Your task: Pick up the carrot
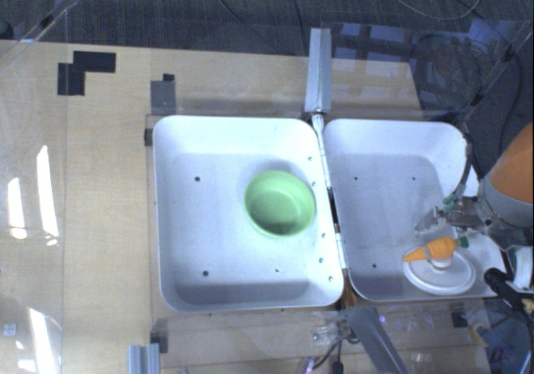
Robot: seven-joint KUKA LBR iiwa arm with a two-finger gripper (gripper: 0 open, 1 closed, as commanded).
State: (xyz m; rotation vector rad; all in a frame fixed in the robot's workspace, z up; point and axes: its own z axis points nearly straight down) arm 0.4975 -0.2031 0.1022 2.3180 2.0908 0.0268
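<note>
A: Claw (455, 215) low in the right bin (375, 155), near its right wall, hanging off the grey arm (511, 184) with the orange band.

B: Spread or pressed together?

A: Cannot tell. Too small and tangled with its own fittings to read. Nothing visibly pinched between the fingers, at any rate.

B: And the carrot?

A: Carrot (430, 250) just below the claw in the picture, toward the bin's near edge and a touch to the left. Lying across a small white dish (440, 275) in the near right corner of that bin.

B: Touching the claw?

A: Close, maybe brushing at the carrot's right end. Hard to say for sure.

B: Which way round?

A: Long axis roughly left to right, slightly tilted, right end a bit higher in the picture. Probably a short drop toward the near edge, then a close across the narrow width, not along the length.

B: Anything else about?

A: Green bowl (280, 202) in the left bin (192, 155), well apart from all this. Both bins side by side on the pale tabletop (92, 222).
</note>
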